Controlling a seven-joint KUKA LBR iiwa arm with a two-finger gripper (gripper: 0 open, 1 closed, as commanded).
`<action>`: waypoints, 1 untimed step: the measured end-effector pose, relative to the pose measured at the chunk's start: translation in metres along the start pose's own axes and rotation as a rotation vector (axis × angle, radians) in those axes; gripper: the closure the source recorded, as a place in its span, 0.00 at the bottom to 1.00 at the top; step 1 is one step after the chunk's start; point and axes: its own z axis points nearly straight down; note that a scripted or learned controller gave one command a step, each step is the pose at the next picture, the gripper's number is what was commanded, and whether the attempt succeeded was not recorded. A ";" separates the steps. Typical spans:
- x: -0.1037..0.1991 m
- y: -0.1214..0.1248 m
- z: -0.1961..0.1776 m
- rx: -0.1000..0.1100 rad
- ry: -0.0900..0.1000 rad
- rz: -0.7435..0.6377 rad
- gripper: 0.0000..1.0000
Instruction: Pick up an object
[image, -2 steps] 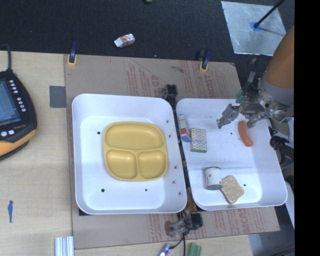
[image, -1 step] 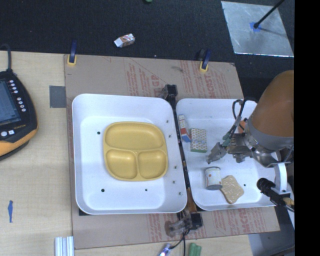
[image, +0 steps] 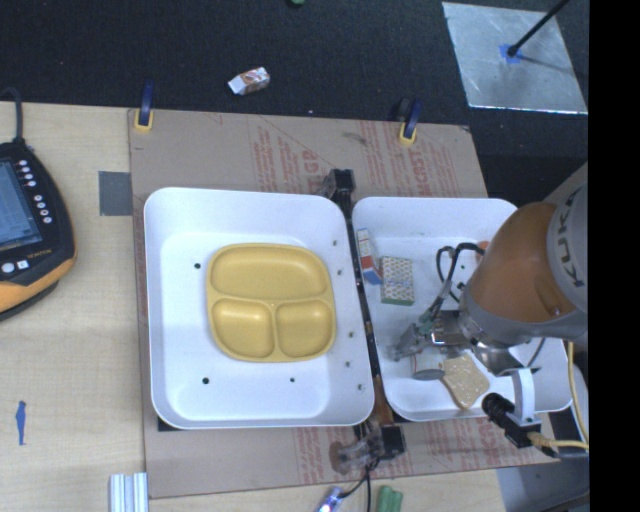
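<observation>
My gripper (image: 418, 341) hangs low over the right bin (image: 430, 212), near its front left part, below the arm's orange band (image: 515, 270). Just right of the gripper, by the bin's front wall, lies a tan speckled slab (image: 465, 381). A green-and-white patterned block (image: 397, 280) lies behind the gripper, with a small red, white and blue box (image: 367, 256) to its left along the bin wall. A black wire loop (image: 455, 264) sits further right, partly hidden by the arm. I see nothing held in the gripper.
The left bin (image: 175, 300) holds a yellow divided plate (image: 271, 301). A teach pendant (image: 25, 225) lies on the bench at far left. Blue-and-yellow clamps (image: 144, 108) (image: 407, 120) pin the cardboard's far edge. A crumpled wrapper (image: 249, 80) lies on the dark floor.
</observation>
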 end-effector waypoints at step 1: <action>-0.004 -0.001 0.000 -0.002 -0.001 -0.001 0.00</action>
